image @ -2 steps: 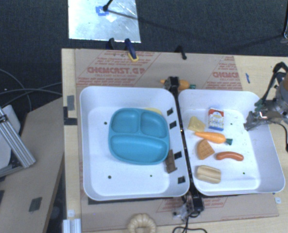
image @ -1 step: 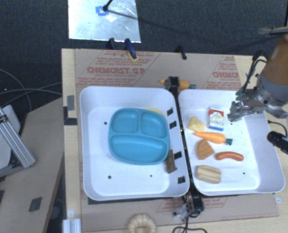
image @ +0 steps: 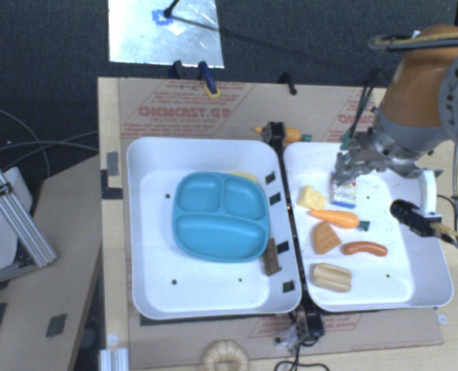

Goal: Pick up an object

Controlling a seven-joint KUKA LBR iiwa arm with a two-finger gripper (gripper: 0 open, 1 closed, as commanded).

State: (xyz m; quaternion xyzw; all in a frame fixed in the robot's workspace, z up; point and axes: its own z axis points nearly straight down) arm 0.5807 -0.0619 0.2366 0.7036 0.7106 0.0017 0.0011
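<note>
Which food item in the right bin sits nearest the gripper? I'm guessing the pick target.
The small white carton, right under the gripper. The cheese, carrot, sausage and bun all lie farther toward the front.

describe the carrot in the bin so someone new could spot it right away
Look in the right white bin, beside the bin holding the blue tray. Near its middle lies the carrot, below the cheese wedge and above the sausage. It is the only orange tapered piece, with a small green tip.
</note>
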